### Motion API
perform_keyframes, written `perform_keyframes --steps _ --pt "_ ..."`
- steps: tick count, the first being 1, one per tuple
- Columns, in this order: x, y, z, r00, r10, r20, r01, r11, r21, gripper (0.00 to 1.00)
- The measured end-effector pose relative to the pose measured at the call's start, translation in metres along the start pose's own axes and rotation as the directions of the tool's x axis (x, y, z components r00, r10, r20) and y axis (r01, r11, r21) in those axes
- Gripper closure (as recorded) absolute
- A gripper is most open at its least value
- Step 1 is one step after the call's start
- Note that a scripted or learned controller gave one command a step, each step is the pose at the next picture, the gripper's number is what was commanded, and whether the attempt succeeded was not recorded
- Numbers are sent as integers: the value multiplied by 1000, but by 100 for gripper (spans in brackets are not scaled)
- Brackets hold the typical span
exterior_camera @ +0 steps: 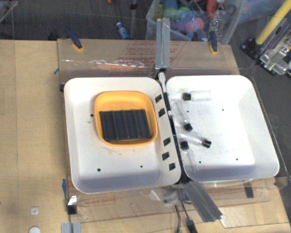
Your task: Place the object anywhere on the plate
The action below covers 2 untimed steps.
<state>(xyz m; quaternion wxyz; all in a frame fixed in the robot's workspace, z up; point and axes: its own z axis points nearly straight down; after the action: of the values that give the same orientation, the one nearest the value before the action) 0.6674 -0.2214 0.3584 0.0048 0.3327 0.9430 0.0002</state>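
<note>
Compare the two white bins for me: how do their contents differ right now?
The left bin holds an orange plate with a dark ribbed slab lying on it; the right bin holds small clear tubes with black caps, scattered near its left side. Left has one large item, right several small ones. Both bins are shallow, white and rounded.

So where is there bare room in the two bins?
Left bin: a bare strip around the orange plate, widest along the near edge. Right bin: right half and near part bare. The clear tubes crowd its left side by the divider.
</note>
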Motion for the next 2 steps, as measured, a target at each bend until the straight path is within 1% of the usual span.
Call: perform_keyframes --steps 1,2 --pt "3 -3 -75 935 -355 1 355 935 -2 100" --pt "4 -3 -78 916 -402 2 402 916 -1 100"
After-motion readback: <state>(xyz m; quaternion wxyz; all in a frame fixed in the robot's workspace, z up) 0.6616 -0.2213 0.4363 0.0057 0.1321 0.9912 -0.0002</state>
